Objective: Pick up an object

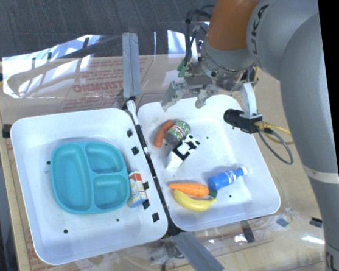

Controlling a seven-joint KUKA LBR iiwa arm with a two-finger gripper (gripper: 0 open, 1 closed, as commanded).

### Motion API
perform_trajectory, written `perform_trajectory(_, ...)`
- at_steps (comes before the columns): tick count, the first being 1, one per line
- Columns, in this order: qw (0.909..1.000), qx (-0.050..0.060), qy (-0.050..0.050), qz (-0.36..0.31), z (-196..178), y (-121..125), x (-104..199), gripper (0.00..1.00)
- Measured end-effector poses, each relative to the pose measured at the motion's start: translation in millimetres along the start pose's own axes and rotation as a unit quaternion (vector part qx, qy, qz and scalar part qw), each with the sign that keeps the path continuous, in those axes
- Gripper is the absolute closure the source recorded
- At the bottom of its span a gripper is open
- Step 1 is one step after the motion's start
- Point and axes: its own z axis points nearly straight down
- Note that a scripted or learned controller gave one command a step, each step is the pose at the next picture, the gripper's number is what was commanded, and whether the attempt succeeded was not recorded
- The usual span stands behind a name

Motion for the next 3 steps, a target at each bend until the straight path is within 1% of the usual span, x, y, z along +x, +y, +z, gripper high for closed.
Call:
perform_trajectory(1, 1.0000, 0.000, 0.000, -0.008, 84.8, -9.2, -43.5, 0.00)
perform_trajectory(2, 0.9986, -0.002, 0.000, -0.052, 168.9, -23.3, -76.2, 0.00)
perform_trajectory(3, 0.9985, -0.002, 0.000, -0.055, 160.6, -22.3, -76.8, 1.00)
